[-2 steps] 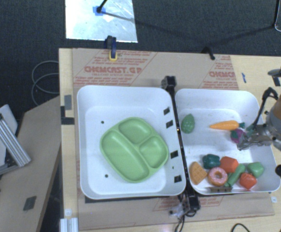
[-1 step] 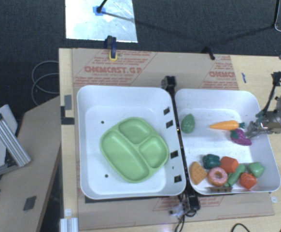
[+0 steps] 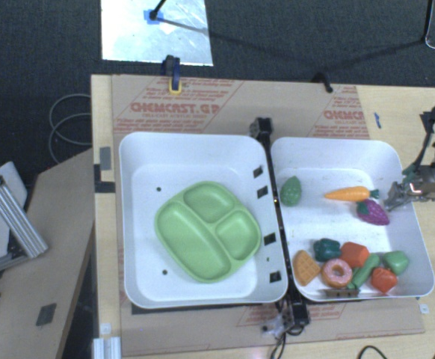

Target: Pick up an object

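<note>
Camera view first: we see the gripper (image 3: 394, 193) low at the right bin's (image 3: 329, 152) far-right edge, just beside the purple toy (image 3: 373, 212), with the orange carrot (image 3: 348, 194) next along. We judge this the approach, nothing held. Whether the jaws are apart or together, we cannot tell. Next: settle squarely over one piece

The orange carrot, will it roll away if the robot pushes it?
Probably a little. The carrot looks round and tapered, so it would likely roll in a curve. It looks like smooth toy plastic, probably stiff and light, perhaps slippery. It lies apart from the purple toy, with bare bin floor around.
</note>
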Robot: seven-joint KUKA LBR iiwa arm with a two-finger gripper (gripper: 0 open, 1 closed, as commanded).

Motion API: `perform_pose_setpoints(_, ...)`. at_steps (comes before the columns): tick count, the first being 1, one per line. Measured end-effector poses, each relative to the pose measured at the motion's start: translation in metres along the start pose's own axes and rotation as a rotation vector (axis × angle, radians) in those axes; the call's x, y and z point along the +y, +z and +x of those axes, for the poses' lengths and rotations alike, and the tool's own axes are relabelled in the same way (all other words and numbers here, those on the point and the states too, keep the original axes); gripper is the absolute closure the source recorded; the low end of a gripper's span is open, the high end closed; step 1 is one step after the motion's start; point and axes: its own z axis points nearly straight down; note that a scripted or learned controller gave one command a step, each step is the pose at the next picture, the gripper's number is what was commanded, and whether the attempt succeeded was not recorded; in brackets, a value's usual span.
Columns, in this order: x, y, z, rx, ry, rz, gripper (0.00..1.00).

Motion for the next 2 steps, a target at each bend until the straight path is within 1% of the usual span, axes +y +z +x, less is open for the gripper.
perform_pose_setpoints(1,0.042,-0.003,0.038,0.002,-0.005,-0.001,1.0)
perform_pose_setpoints(2,0.072,-0.011,0.084,0.002,-0.004,-0.001,1.0)
